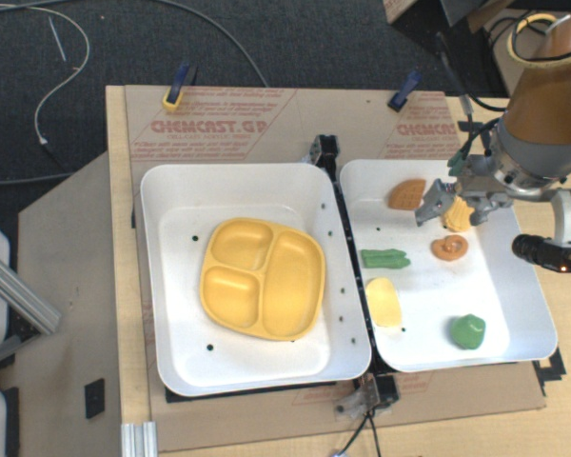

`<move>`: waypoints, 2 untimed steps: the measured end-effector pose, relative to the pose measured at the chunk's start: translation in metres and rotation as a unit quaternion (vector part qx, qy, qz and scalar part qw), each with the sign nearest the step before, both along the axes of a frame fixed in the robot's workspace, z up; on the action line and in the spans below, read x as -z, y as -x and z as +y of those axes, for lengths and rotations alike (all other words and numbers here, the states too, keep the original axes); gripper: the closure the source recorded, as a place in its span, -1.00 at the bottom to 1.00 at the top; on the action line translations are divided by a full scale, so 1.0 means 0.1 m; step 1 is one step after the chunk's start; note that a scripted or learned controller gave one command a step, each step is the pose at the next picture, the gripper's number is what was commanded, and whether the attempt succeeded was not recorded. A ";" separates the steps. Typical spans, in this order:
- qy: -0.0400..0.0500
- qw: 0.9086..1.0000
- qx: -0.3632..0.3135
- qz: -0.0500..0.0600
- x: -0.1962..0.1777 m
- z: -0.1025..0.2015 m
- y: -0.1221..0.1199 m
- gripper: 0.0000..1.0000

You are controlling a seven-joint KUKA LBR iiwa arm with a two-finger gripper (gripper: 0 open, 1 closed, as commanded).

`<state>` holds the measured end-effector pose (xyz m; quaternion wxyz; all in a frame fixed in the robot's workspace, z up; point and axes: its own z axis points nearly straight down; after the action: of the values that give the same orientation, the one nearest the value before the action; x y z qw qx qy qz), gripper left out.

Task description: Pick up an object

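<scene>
Camera view: your hand (pixel 454 205) pinches a yellow piece (pixel 458 216), orange ring (pixel 449 248) just beside at six o'clock.

- The bench is being lit evenly and brightly from above; no single lamp is being revealed.
- The two white bins (pixel 171 284) are being rendered near overexposure, with wall detail washed out.
- Only soft, short shadows are being cast, notably beneath the yellow tray (pixel 264 279).
- The dark floor (pixel 76 112) is being recorded dim and grainy.
- The arm (pixel 542 103) is being shown slightly soft; the overall sharpness is being limited by low resolution.
</scene>
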<state>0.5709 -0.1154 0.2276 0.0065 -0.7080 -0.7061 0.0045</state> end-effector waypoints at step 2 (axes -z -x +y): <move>0.000 1.000 -0.001 -0.004 0.40 -0.07 0.03 -1.00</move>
<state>0.5675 -0.1221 0.1875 0.0032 -0.7075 -0.7067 0.0017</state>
